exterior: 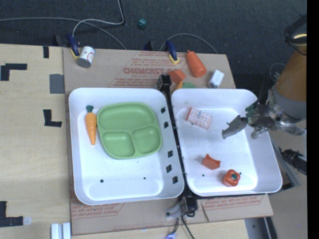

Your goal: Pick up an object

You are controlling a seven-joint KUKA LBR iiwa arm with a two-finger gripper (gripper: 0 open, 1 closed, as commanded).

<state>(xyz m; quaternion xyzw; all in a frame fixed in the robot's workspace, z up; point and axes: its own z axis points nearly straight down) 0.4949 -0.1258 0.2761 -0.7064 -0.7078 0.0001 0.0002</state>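
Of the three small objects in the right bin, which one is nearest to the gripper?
The white packet with red print lies nearest the gripper, to its left. The orange-red block and the tomato-like toy lie farther, toward the bin's front.

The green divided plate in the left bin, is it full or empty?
Empty: all three compartments of the green plate show bare green; the toy carrot lies beside it.

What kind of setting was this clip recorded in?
Probably a robotics lab bench: two white bins side by side on cardboard, toy food such as a carrot, and loose cables on the dark floor.
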